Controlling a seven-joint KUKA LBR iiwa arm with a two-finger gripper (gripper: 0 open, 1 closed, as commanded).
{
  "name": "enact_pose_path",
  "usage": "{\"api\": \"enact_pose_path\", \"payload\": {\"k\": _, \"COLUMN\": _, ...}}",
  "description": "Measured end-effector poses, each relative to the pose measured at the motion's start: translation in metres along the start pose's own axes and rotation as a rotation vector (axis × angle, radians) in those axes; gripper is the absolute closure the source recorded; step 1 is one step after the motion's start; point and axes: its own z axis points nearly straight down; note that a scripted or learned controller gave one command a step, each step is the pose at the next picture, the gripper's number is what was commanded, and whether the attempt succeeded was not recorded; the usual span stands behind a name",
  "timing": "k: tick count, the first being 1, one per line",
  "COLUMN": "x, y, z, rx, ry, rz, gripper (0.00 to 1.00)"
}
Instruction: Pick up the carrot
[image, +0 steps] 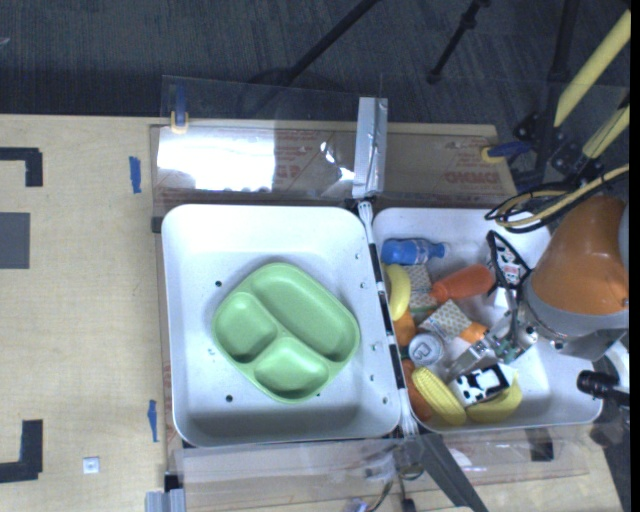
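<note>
Approach step: the gripper (487, 345), its opening not discernible, is lowered into the right bin (560, 405) near the carrot (463, 283); alignment is needed next.

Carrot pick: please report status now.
Gripper low in right bin, among the clutter. Carrot lying free beside blue bottle. Banana close by.

The arm (585, 265) is cut off by the right edge; beside it, the hand's (493, 347) fingers are too small to be made out.

Glossy green plastic tray (285, 328); matt wooden bench (80, 300).
</note>
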Motion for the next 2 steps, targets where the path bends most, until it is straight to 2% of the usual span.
{"api": "enact_pose_path", "payload": {"k": 1, "x": -0.0017, "y": 0.0006, "z": -0.0088, "rx": -0.002, "ry": -0.002, "rz": 0.003, "gripper": 1.00}}
{"api": "enact_pose_path", "payload": {"k": 2, "x": -0.0018, "y": 0.0007, "z": -0.0089, "rx": -0.002, "ry": -0.002, "rz": 0.003, "gripper": 0.00}}
